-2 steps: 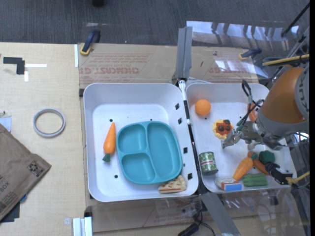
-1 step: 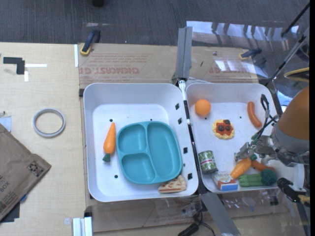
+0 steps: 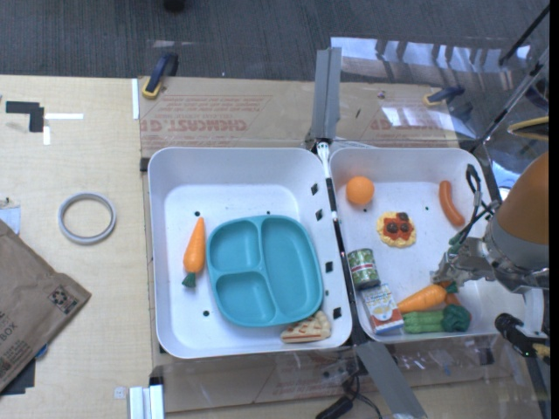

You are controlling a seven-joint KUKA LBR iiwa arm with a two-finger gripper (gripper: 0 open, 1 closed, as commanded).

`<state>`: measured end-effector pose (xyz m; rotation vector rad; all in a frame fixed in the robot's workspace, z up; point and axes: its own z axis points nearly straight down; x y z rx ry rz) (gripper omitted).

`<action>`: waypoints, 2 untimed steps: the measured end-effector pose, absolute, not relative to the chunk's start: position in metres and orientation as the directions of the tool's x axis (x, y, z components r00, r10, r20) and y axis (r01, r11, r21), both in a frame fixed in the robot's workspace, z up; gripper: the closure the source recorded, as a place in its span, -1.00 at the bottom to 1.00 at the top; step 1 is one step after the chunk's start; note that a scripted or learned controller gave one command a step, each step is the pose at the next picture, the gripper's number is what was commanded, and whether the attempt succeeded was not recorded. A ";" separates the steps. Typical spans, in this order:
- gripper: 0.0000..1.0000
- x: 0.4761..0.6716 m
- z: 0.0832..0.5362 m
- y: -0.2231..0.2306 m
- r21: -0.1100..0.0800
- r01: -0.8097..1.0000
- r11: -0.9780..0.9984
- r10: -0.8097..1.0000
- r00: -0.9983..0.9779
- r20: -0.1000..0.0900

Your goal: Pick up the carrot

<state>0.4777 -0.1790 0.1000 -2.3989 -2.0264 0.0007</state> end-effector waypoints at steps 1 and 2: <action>1.00 0.478 0.191 -0.085 -0.002 0.970 -0.242 0.970 0.242 -0.001; 1.00 0.480 0.143 -0.100 -0.005 0.902 -0.432 0.902 0.432 -0.002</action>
